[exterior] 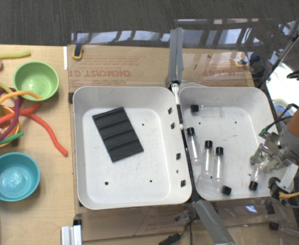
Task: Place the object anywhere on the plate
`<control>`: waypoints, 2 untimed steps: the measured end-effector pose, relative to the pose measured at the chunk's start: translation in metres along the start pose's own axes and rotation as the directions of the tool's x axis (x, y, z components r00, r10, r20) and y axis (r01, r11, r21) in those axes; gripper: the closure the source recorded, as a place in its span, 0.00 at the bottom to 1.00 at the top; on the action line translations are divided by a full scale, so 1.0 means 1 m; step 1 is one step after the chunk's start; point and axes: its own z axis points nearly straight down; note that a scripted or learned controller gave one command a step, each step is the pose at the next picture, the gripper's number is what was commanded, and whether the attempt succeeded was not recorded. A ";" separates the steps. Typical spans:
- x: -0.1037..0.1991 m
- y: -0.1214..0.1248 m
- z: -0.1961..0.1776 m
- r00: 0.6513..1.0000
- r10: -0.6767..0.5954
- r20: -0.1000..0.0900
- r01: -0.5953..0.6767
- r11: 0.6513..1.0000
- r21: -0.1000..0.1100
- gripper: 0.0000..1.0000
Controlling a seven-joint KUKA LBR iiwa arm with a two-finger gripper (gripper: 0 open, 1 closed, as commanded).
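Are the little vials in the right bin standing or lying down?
Lying down. The vials show their full length against the right bin's floor.

Both bins (83, 152) are white. In the one farther from the gripper (264, 160) lies a black ribbed plate (117, 133). The bin under the gripper holds clear vials (208, 160) with black caps. Well beyond the far bin the surface (37, 208) is pale wood, bearing a green bowl (35, 80), a turquoise bowl (13, 176), and red, orange and green cords (42, 129).
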 end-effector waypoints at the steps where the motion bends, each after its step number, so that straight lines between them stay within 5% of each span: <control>1: 0.001 0.000 0.000 0.993 0.117 -0.001 -0.117 0.993 0.000 1.00; 2: -0.004 0.001 -0.025 0.974 0.226 0.003 -0.226 0.974 -0.002 1.00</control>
